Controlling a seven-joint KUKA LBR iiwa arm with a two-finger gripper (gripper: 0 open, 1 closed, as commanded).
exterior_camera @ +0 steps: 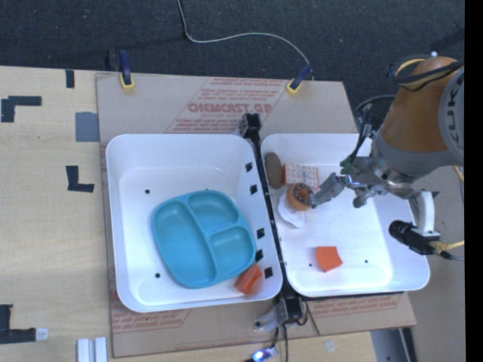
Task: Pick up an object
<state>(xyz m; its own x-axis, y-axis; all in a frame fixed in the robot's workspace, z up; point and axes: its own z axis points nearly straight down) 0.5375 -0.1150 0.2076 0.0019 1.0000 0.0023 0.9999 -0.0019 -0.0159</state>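
Presently, a small round brown-and-orange object (299, 195), something like a doughnut, is being approached by the gripper (323, 192) in the right bin (392, 277). It is lying just beyond the fingertips, toward the divider between the bins, and it appears to be resting on a pale, flat white piece (290, 213). Whether the fingertips are touching it cannot be told. The fingers are being held slightly parted, and nothing is seen between them.

Several failures are being risked, by this judgement. The round object could be nudged toward the divider if the fingers are driven in at a slant, since one tip is nearer to it than the other. The white piece beneath could be dragged along or pinched instead. A brown oval object (273, 170) and a printed card or packet (307, 173) are lying close beside the target, on the far side of the fingers, so a wide closing could catch them as well.

Further out, an orange block (327, 259) is lying well apart from the fingers, toward the near wall of the right bin. The left bin (124, 225) is holding a blue divided tray (202, 237), and a small orange-red object (248, 280) is sitting in its corner by the divider.
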